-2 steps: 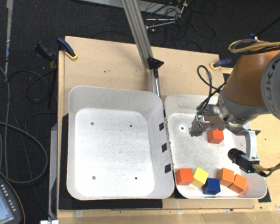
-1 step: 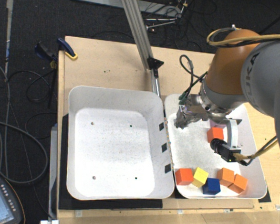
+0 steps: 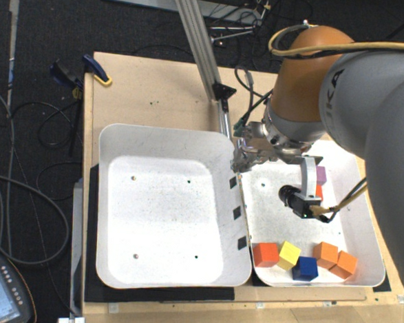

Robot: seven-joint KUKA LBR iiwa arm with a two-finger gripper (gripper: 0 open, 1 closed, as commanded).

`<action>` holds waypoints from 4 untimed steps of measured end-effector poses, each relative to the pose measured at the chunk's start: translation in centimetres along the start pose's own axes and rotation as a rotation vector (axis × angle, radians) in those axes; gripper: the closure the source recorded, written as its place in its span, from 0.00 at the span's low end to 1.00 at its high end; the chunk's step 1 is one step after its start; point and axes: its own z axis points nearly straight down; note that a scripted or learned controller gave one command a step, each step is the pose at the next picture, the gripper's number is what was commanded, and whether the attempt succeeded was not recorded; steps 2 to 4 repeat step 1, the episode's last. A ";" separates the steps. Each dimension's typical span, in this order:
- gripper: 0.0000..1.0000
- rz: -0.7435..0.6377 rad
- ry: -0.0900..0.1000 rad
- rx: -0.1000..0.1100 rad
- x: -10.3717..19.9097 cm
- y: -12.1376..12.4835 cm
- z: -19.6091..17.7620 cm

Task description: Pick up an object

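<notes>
Pale wooden tabletop (image 3: 159,85) over a dark floor (image 3: 30,145) strewn with cables. Two shallow white bins side by side: speckled left bin (image 3: 110,185), and right bin (image 3: 374,238) by the tabletop's right edge. Along that bin's near wall, small orange cubes (image 3: 266,254), a yellow cube (image 3: 289,254) and a blue cube (image 3: 305,269). Grey end effector (image 3: 246,153) over the bins' shared rim, toward the far edge; open or closed, cannot tell.
</notes>
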 end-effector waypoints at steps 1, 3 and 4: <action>1.00 0.001 0.000 0.000 3.9 2.9 0.7; 1.00 0.001 0.000 0.000 3.9 2.9 0.7; 1.00 0.001 0.000 0.000 3.9 2.9 0.7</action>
